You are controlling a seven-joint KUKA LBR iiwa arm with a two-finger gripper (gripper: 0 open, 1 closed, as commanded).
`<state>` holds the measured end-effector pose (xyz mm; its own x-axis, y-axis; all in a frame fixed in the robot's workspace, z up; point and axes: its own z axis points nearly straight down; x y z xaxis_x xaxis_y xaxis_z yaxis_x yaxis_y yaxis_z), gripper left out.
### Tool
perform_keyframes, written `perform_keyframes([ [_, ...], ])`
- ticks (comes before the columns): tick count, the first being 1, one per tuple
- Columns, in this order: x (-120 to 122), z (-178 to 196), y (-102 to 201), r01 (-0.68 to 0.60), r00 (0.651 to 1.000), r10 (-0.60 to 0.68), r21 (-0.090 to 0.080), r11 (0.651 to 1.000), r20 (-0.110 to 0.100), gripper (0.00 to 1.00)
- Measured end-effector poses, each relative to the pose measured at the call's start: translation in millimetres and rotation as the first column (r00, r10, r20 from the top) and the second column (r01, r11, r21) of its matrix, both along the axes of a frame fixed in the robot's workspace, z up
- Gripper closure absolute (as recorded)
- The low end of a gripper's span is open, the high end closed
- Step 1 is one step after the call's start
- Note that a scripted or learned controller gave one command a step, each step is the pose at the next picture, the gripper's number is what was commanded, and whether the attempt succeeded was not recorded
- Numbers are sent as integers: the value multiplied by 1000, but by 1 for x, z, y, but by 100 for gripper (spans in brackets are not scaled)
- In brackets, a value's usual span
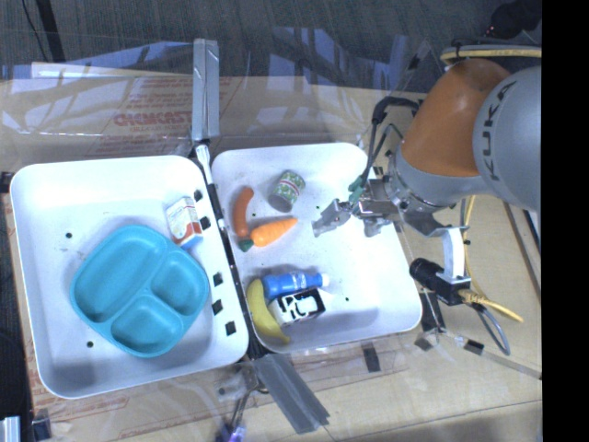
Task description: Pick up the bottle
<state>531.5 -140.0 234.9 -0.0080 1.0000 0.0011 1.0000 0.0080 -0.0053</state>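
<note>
Fingers (348, 215) spread, gripping nothing, hovering over right bin (391, 284). Bottle (293, 284) lies flat below-left of fingers, well apart, touching banana (260, 313). Carrot (273, 231) just left of fingers. Grasp not begun: approach, close, lift all remain.

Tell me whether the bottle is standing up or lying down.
Lying down. The bottle rests on its side in the right bin, blue cap pointing right, beside the banana.

Left of the two-finger gripper (352, 219) lies bare white floor of the right bin (386, 288) — open passage. Farther left an orange carrot (273, 232) blocks; below-left, a yellow banana (260, 312) hugs the blue-capped white bottle (294, 295).
</note>
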Motion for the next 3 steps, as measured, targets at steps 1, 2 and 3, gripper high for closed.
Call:
perform_keyframes([
  [1, -43, -93, 8, -224, 975, 224, 2, 975, 0, 0],
  [2, 0, -144, -32, 107, 994, -107, -1, 994, 2, 0],
  [3, -38, -142, 12, 76, 997, -76, -1, 997, 7, 0],
])
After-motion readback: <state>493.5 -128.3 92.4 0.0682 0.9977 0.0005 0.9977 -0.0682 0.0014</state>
